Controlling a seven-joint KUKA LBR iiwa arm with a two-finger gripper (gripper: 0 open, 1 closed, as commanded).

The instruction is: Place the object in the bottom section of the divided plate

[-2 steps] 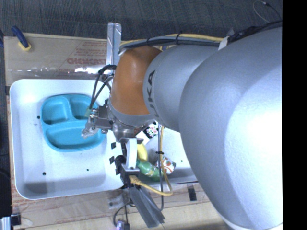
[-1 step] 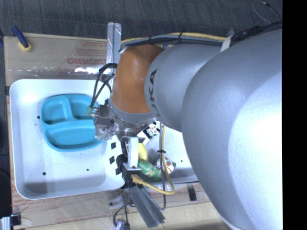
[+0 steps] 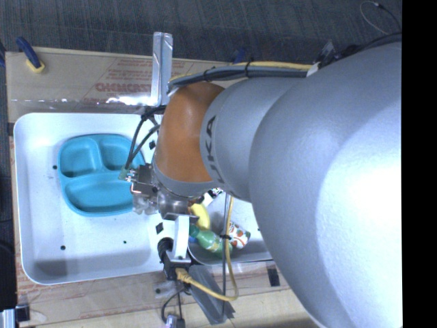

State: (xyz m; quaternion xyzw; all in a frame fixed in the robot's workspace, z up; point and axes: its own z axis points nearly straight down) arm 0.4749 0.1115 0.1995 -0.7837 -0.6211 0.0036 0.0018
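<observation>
Reaching in from the right, the grey arm [image 3: 307, 156] with its orange band [image 3: 184, 135] covers much of the bench. Its wrist hangs over the strip where the two white bins meet, and the gripper itself is hidden beneath it, so whether it is open or closed cannot be told. The blue divided plate [image 3: 95, 176] lies in the left bin [image 3: 41, 251], its wide section toward the bin's near side. Just below the wrist, in the right bin, sit a yellow piece [image 3: 200, 215], perhaps a toy banana, a green object [image 3: 205, 240] touching it, and a white-and-red item [image 3: 237, 236] beside them.
</observation>
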